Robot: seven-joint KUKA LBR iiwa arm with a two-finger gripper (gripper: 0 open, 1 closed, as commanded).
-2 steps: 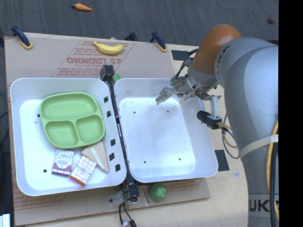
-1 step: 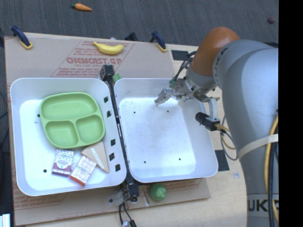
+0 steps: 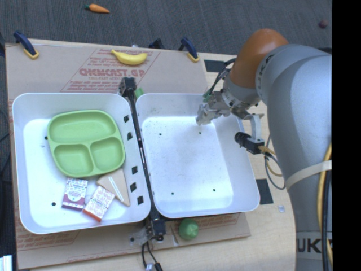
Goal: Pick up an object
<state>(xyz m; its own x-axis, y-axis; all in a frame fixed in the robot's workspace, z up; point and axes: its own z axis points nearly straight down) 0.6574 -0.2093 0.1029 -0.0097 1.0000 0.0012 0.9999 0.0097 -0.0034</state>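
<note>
Hanging low over the far right corner of the right bin (image 3: 186, 162), the gripper (image 3: 203, 117) sits near the bin's back wall. We cannot tell from this view whether it is spread or pressed together, and we see nothing carried beneath it.

The pickable things lie in the left bin (image 3: 25, 168), well apart from the gripper:
- a green divided plate (image 3: 84, 140), lying flat;
- a red-and-white packet (image 3: 75, 193) and an orange packet (image 3: 100, 202), side by side near the front wall;
- a pale wedge (image 3: 114, 188), just beside the orange packet and close to the divider (image 3: 138, 151) between the bins.

A banana (image 3: 130, 56) rests on the cardboard behind the bins, and a green ball (image 3: 189, 228) sits in front of the right bin. Both are outside the bins.

We judge the following risks:
1. Closing at the present position most likely grasps nothing, because no target lies beneath the gripper.
2. Descending here may strike the bin floor or scrape the back wall, since the tool is close to both.
3. Crossing to the left bin too low may catch the divider and its black clips.
4. Attempting the packets may fail, because they lie flat and offer little edge.
5. Attempting the wedge may push it against the divider or disturb the orange packet.
6. Lifting the plate by its rim may tilt it and let it slip.
</note>
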